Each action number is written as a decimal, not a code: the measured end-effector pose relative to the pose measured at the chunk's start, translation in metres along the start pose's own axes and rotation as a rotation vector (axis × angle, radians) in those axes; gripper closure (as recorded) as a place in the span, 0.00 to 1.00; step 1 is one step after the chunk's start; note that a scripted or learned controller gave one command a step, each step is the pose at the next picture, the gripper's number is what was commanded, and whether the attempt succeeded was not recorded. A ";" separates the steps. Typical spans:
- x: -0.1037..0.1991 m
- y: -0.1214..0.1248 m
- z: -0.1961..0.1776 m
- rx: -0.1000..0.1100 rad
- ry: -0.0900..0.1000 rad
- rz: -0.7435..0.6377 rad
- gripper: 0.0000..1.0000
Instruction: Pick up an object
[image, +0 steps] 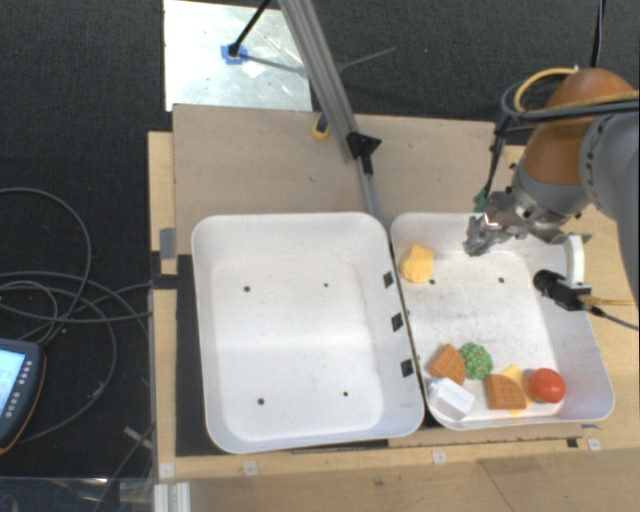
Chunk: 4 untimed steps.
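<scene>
My gripper (482, 240) hangs over the far edge of the right bin (520, 300), with nothing visible between its fingers. A yellow cheese-like block (418, 264) lies in that bin's far left corner, a short way left of the gripper. Along the bin's near edge sit an orange waffle piece (448, 363), a green broccoli piece (476, 359), a second orange waffle piece (506, 391), a small yellow wedge (514, 373), a red tomato (546, 384) and a white block (451, 399).
The left bin (300, 330) lies beside the right one, separated by a ridge with black clips (396, 322). A grey pole (330, 80) slants across the far bench. Cables and a tablet (18, 385) lie on the floor to the left.
</scene>
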<state>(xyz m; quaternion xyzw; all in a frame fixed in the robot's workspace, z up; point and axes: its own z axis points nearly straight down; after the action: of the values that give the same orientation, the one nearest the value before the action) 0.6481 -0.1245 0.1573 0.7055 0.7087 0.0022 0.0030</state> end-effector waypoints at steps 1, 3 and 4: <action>0.000 0.008 -0.046 0.000 0.000 -0.001 1.00; 0.044 -0.012 -0.100 0.006 0.002 -0.004 1.00; 0.101 -0.032 -0.100 0.008 0.004 -0.006 1.00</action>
<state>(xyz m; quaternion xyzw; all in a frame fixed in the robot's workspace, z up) 0.6154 -0.0237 0.2567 0.7033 0.7109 0.0008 -0.0010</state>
